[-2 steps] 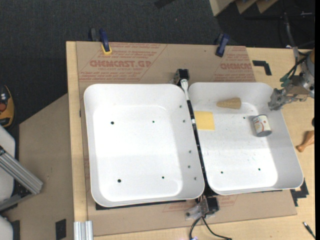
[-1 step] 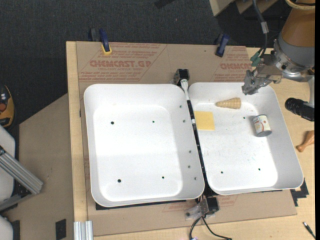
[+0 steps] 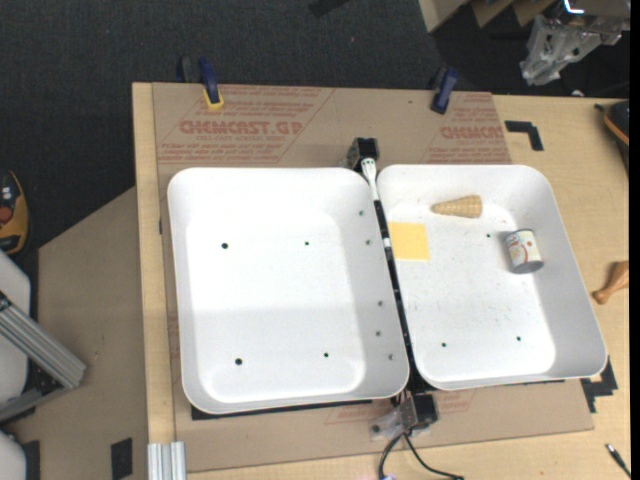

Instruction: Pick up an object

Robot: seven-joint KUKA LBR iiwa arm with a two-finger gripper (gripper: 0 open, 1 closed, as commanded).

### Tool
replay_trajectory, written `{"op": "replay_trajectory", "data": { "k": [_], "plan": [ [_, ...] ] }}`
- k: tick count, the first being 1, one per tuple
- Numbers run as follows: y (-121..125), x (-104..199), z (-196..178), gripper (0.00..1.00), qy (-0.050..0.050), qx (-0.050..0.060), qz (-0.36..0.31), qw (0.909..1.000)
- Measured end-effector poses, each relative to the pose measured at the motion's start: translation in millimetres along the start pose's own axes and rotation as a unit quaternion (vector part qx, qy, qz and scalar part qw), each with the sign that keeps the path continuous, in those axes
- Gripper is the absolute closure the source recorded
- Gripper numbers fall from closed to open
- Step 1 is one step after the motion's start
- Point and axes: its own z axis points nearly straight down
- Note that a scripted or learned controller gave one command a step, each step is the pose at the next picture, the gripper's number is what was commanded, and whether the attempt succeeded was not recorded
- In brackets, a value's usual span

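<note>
Cardboard-topped bench (image 3: 300, 118) bore the right bin (image 3: 560, 308) with cone (image 3: 458, 207), yellow square (image 3: 409, 241) and can (image 3: 522, 250), all well apart from the gripper (image 3: 558, 38), whose grip I couldn't tell.

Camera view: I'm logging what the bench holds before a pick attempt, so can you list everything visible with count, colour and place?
bin: two, white, side by side on the brown board
cone: one, tan, lying on its side near the far edge of the right bin
square: one, yellow, flat in the right bin close to its left wall
can: one, silver-grey with a label, on its side in the right bin toward its right wall
clamp: two, blue, on the board's far edge
board: one, brown with red print, under the bins
pincer: one, pale grey, off the bench at top right; its state cannot be told
</note>
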Motion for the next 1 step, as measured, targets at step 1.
{"op": "replay_trajectory", "data": {
  "k": [1],
  "plan": [
    [-43.0, 36.2, -42.4, 1.00, 0.002, 0.007, 0.001, 1.0000]
  ]
}}
